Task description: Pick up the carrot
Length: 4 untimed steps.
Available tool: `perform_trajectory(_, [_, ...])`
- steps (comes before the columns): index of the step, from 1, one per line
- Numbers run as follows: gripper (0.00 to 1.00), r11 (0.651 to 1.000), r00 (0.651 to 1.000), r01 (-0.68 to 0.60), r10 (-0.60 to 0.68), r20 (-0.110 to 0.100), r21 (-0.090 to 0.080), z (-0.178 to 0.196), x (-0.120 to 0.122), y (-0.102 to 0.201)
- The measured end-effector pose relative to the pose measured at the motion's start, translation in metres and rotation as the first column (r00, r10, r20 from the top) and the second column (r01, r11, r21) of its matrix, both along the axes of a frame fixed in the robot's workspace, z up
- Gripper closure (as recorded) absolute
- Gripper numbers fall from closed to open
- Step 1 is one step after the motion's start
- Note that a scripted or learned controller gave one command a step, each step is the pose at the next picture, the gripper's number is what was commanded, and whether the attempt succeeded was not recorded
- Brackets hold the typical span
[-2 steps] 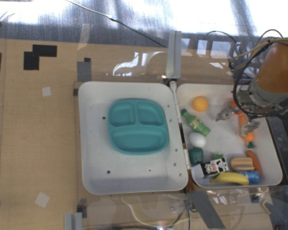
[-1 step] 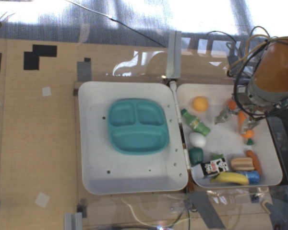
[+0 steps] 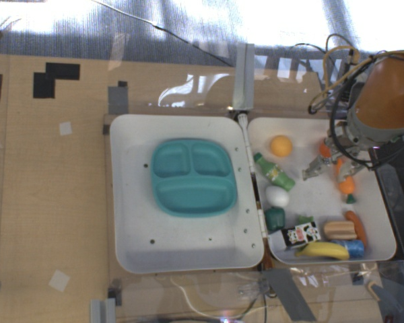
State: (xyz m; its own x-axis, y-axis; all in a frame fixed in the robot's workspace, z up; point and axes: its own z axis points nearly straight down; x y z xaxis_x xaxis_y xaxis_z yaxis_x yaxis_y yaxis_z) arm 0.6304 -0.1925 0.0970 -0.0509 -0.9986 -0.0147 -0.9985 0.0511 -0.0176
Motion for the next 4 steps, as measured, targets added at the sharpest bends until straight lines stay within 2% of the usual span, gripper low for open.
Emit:
perform_trajectory(1, [0.0,0.934,0.934,-0.356,0.356,0.009,-0.005,-0.001,-0.017,0.005])
perform_trajectory(2, [0.0,0.691,0.691,-0.723,0.723,0.004,-0.017,-0.006,-0.037,0.01])
perform_trajectory(3, [0.0,0.604,0.604,-0.797,0.797,0.002,-0.014,-0.007,-0.04,0.008])
perform_trajectory(4, [0.0,0.514,0.514,-0.858,0.858,0.0,-0.008,-0.008,-0.022,0.005])
